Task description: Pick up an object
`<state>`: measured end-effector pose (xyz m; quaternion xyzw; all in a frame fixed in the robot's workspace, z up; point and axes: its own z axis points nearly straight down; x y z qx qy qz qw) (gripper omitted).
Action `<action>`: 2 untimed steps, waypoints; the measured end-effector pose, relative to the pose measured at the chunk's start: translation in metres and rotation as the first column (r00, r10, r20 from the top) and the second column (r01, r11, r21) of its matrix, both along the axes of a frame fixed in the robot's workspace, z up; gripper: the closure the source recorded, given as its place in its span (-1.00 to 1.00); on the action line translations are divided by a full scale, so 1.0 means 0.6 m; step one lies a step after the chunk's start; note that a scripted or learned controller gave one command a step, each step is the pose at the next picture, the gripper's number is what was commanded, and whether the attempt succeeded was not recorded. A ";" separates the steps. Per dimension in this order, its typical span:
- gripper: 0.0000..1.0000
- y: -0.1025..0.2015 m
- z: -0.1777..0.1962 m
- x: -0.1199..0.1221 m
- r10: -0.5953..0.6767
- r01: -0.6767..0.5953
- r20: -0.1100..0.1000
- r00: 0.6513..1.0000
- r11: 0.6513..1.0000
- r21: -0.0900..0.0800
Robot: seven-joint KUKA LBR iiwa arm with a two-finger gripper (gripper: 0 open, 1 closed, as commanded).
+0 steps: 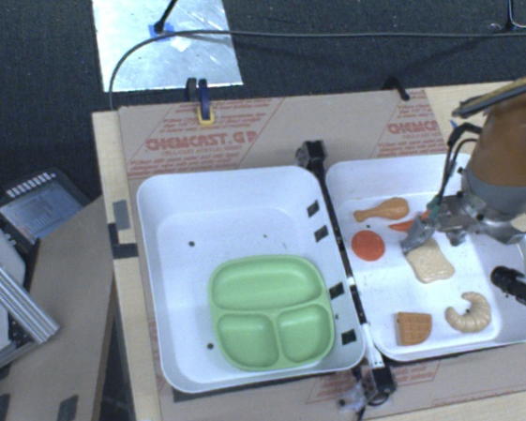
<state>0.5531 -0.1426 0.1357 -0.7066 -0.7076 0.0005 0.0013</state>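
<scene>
The right bin (512, 329) holds several toy foods. A tan drumstick (383, 210) lies at its far left, with a red round slice (369, 246) just in front of it. A small orange-red piece (401, 227) lies between them and my gripper (428, 231). The gripper hangs low over the far end of a pale bread slice (430, 263); contact with the slice is not clear. Near the front wall lie an orange waffle square (413, 327) and a croissant (470, 311).
The left bin (169, 215) holds a green three-compartment plate (270, 310). A black divider with clips (338, 243) runs between the bins. The arm's orange-banded wrist (511, 153) rises over the right bin's right side. A black part (517, 285) juts out beside the croissant.
</scene>
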 end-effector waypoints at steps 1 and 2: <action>-1.00 0.000 -0.083 0.002 0.000 0.000 0.007 1.000 1.000 -0.003; 1.00 -0.003 -0.058 0.007 0.000 0.000 0.015 1.000 1.000 -0.007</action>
